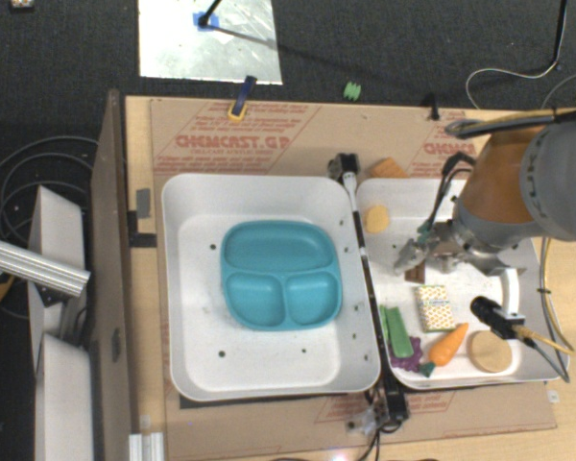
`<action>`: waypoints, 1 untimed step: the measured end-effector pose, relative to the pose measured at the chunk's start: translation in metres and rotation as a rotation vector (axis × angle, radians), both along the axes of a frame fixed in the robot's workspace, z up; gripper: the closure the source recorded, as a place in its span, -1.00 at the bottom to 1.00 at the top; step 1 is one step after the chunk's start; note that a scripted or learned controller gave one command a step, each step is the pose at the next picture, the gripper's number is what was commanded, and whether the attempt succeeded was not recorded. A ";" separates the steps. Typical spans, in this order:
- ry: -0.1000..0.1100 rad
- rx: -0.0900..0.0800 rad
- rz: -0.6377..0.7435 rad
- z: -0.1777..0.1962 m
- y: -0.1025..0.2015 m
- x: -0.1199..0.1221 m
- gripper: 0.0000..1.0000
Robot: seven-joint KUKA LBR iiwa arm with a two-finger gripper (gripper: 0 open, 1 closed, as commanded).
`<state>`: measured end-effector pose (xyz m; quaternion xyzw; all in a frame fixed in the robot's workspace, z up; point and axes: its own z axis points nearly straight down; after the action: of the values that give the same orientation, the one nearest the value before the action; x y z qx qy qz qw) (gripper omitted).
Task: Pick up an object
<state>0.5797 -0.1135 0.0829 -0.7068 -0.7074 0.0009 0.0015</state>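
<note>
The big grey arm is covering part of the right bin and running off the picture's edge.

Robotics lab: cardboard-topped bench, loose cables, dark carpet.

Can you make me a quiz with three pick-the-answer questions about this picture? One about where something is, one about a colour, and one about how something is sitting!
1. Where is the carrot?
A. right bin
B. left bin
C. on the floor

2. What colour is the tray?
A. red
B. blue
C. yellow

3. How does the tray sit?
A. standing on its edge
B. upside down
C. flat, hollows facing up

Answers:
1. A, the carrot lies near the front of the right bin, beside a round tan piece.
2. B, it is light blue against the white left bin.
3. C, its three hollows show from above.
</note>
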 end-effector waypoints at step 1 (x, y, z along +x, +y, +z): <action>-0.006 -0.001 0.000 0.013 0.000 0.002 1.00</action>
<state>0.5815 -0.1138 0.0962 -0.7067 -0.7075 -0.0011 -0.0011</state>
